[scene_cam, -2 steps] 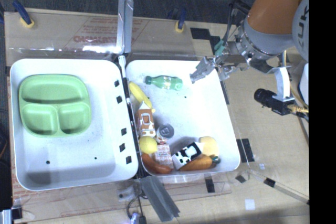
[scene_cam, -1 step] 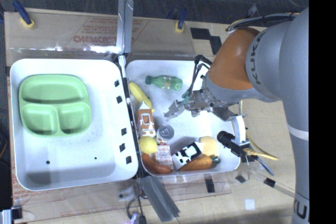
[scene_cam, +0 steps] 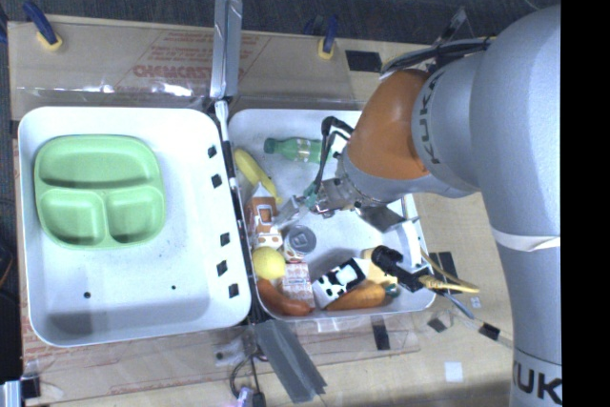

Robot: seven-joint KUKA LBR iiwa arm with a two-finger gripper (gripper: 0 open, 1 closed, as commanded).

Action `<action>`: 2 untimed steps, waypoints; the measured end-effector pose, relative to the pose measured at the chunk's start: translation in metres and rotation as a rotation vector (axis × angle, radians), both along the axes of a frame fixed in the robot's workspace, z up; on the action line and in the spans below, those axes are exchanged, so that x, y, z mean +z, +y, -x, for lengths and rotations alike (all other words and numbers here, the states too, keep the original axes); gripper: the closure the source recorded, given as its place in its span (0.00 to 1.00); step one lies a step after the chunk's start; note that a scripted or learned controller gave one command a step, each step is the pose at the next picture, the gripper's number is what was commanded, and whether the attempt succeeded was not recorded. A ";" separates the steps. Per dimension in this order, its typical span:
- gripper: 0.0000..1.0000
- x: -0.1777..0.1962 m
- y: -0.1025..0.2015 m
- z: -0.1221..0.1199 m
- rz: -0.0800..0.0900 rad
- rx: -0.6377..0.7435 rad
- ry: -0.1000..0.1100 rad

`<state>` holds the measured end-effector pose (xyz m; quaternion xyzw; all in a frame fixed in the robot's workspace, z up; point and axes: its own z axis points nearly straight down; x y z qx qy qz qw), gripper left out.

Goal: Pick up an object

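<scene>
The right bin (scene_cam: 250,131) holds a jumble of objects. A green bottle (scene_cam: 295,148) lies at the back, a banana (scene_cam: 253,172) along the left wall, and an orange-and-white packet (scene_cam: 262,222) below it. A round grey can (scene_cam: 301,239) sits mid-bin beside a lemon (scene_cam: 270,264). At the front lie a carrot (scene_cam: 357,297) and a black-and-white object (scene_cam: 340,278). My gripper (scene_cam: 315,198) hangs low over the bin's middle, just above and right of the can, between the bottle and the can. Nothing is seen between its fingers.
The left bin (scene_cam: 191,300) bears a green divided tray (scene_cam: 95,191) at its back left. A small red-and-white packet (scene_cam: 296,279) and a reddish object (scene_cam: 283,303) crowd the right bin's front left corner. The grey arm (scene_cam: 496,119) covers that bin's right side.
</scene>
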<state>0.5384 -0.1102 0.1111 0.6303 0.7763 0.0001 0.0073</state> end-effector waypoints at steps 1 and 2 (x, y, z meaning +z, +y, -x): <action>0.00 -0.021 0.000 -0.017 -0.007 -0.331 0.010; 1.00 -0.016 0.001 -0.017 -0.008 -0.326 0.017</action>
